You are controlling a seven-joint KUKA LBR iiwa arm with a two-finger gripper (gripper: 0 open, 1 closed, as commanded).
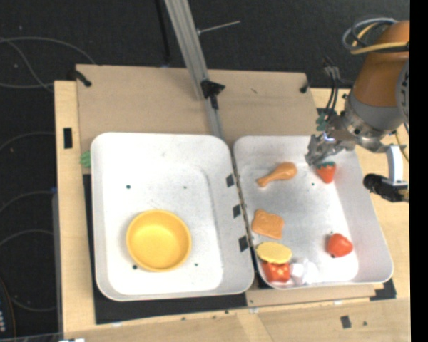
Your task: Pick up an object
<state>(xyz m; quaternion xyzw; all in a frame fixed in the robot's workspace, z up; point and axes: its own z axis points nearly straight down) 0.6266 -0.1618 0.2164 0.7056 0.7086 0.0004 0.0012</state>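
My gripper [319,151] hangs over the far right part of the right bin [364,212]. A small red strawberry-like toy [327,172] with a green top lies right under its tip, touching or nearly touching it. I cannot tell whether the toy is gripped. A tan drumstick [277,174] lies just left of the gripper. Nearer the front are a toast slice [267,224], a yellow-topped red piece [274,254] and another red toy [339,244].
The left bin [114,162] holds a yellow bowl [158,240] near its front. A slanted metal post [189,41] rises behind the bins. Some small white bits [304,271] sit in the right bin's front corner.
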